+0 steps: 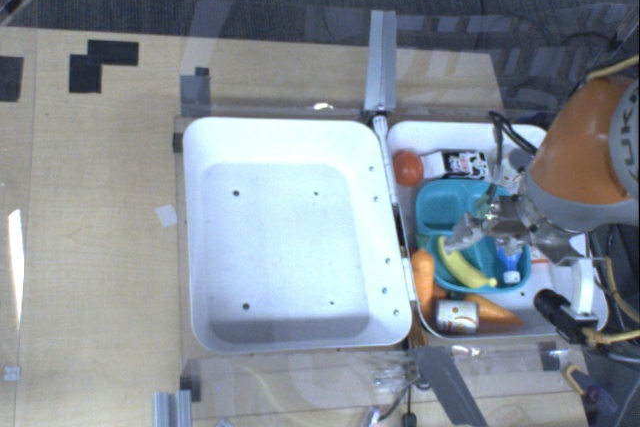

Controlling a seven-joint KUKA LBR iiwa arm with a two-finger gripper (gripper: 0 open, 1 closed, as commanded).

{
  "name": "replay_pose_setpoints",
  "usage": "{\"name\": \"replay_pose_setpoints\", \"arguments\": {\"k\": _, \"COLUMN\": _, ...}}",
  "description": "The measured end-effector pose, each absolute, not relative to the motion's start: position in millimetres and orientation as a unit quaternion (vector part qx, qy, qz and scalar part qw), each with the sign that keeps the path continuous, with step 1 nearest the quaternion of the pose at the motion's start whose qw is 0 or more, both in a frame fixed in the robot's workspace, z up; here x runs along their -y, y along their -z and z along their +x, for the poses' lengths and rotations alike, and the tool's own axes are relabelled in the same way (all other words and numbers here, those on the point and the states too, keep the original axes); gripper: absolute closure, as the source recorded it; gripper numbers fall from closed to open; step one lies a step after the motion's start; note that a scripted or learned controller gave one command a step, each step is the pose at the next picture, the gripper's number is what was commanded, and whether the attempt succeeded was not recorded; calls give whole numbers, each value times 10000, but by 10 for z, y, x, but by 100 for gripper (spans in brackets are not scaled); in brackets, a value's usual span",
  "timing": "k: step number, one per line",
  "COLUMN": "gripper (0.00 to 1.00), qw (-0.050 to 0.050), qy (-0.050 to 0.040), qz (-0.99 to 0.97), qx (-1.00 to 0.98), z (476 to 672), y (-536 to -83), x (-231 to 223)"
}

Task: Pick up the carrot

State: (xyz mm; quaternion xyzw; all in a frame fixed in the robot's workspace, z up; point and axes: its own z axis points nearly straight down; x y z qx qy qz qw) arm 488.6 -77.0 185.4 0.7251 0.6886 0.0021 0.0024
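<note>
Nearest the camera, along the front wall of the right bin [470, 333], a small can [458, 316] lies on its side, with an orange carrot-shaped piece [497, 313] running off to its right. Just behind the can, on the left side of that bin, the carrot [424, 277] stands on end against the dividing wall, its tip pointing toward the front. It touches the rim of a blue bowl [445, 210] that fills the middle of the bin.

Inside the bowl lies a yellow banana [458, 265], curved, and beside it a small blue and white bottle [511, 265]. The gripper [490, 227] hangs over the bowl, above the banana and well to the right of the carrot; its metal fingers are mixed up with the clutter below, so how far apart they stand cannot be told, and nothing can be seen held between them. The grey arm with its orange band [590, 140] comes in from the right.

Farther back, a red tomato [407, 167] sits in the rear left corner of the right bin, with a small black and white box [460, 162] next to it.

To the left, the left bin [200, 245] sits alongside on the wooden bench [90, 235].
</note>
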Motion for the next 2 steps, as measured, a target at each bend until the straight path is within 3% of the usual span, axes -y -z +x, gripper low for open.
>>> {"name": "replay_pose_setpoints", "arguments": {"k": 1, "gripper": 0, "qw": 78, "qy": -51, "qz": 6847, "qx": -7288, "z": 4920, "y": -1052, "x": 901}}
{"name": "replay_pose_setpoints", "arguments": {"k": 2, "gripper": 100, "qw": 148, "qy": -28, "qz": 6857, "qx": -7278, "z": 4931, "y": -1148, "x": 948}}
